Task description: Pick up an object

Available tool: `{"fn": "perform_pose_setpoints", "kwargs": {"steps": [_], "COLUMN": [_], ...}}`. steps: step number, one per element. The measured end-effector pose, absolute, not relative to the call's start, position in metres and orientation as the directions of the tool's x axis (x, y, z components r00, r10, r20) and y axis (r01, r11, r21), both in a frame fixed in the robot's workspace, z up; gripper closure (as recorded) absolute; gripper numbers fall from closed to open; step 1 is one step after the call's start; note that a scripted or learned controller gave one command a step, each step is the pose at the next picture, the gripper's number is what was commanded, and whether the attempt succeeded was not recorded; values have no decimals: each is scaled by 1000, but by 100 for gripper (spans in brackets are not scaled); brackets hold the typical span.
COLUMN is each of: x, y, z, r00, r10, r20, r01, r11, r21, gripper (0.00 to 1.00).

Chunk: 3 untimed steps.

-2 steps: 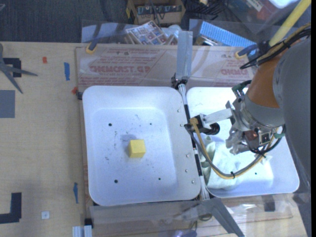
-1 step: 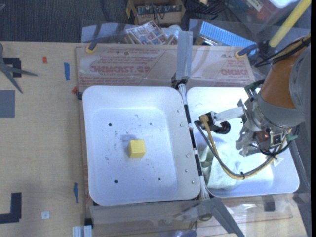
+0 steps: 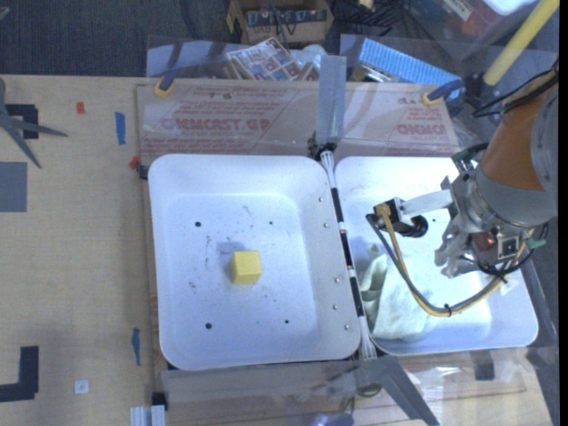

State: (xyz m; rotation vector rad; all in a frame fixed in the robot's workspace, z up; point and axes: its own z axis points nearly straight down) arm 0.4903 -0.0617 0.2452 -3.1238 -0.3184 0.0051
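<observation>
Camera view, tan bench (image 3: pixel 71 264), white bins, left bin (image 3: pixel 177 193) (yellow block (image 3: pixel 246 266))

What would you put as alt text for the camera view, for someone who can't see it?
A grey robot arm with an orange band reaches from the right over the right white bin, where a pale crumpled cloth lies near the divider. The left white bin holds a small yellow block near its middle.

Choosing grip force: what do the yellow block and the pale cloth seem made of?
Yellow block: probably foam or sponge, going by its matte, evenly coloured faces and soft-looking edges; painted wood is possible. Pale cloth: soft fabric, judging by its crumpled folds and dull, whitish-green surface.
</observation>
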Motion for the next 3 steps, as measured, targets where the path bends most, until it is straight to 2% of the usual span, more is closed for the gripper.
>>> {"fn": "perform_pose_setpoints", "kwargs": {"steps": [1, 3], "x": [480, 480], "y": [-25, -17], "z": [310, 341], "r00": [971, 981], "r10": [240, 195], "r20": [-1, 1], "r01": [240, 195], "r11": [-971, -981], "r21": [0, 0], "gripper": [100, 100]}}
